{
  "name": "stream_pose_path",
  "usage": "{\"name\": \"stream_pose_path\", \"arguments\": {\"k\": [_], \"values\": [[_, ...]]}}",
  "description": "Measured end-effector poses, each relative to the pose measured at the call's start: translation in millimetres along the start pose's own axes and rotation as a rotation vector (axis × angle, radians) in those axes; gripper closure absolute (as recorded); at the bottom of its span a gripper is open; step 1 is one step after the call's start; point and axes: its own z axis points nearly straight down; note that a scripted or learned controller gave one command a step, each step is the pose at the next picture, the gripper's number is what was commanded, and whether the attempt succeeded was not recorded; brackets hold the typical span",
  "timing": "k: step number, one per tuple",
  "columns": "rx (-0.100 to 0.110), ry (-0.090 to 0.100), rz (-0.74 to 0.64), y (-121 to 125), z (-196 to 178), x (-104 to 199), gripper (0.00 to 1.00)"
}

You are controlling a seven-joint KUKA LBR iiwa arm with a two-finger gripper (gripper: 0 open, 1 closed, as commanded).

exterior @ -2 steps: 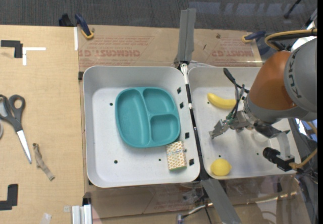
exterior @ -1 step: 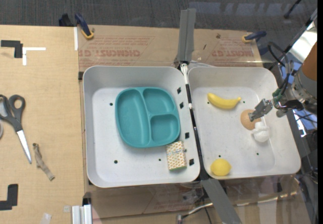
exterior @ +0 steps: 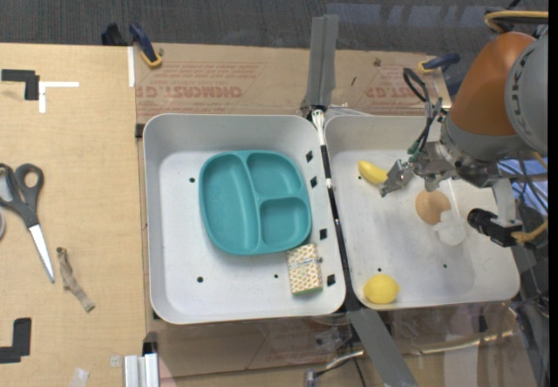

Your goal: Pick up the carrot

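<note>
Camera view, looking down on the tabletop (exterior: 70,202). Two white bins side by side. Left bin (exterior: 166,228) holds a teal divided plate (exterior: 255,200) and a small patterned sponge-like block (exterior: 305,270) just off the plate's lower right corner. Right bin (exterior: 410,285) holds a yellow banana-like piece (exterior: 372,172) near the top left, a yellow lemon (exterior: 380,289) at the bottom edge, an egg-coloured rounded item (exterior: 432,207) and a pale whitish object (exterior: 451,230) touching it.

I cannot pick out anything I would confidently call the carrot. The nearest candidate is the orange-tan rounded item, close to the arm, and it may be partly hidden.

The claw (exterior: 397,178) hangs over the right bin, just beside the banana piece. I cannot tell how far apart its tips stand; I see nothing gripped.

My judgement for the step: confirm the target first, then shift away from the banana piece, centre over the target, line up across its narrow width, and descend straight. The pale neighbour touching it risks being nudged.

Writing: the cardboard (exterior: 209,84) behind the bins carries red print, reversed and too faint for me to read surely.
</note>
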Motion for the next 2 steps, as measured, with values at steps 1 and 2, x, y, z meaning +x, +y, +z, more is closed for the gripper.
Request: {"name": "stream_pose_path", "arguments": {"k": [1, 2], "values": [[0.001, 0.0, 0.559, -29.3, 11.7, -12.8, 0.0], [0.001, -0.001, 0.649, -17.1, 25.1, -64.4, 0.0]]}}
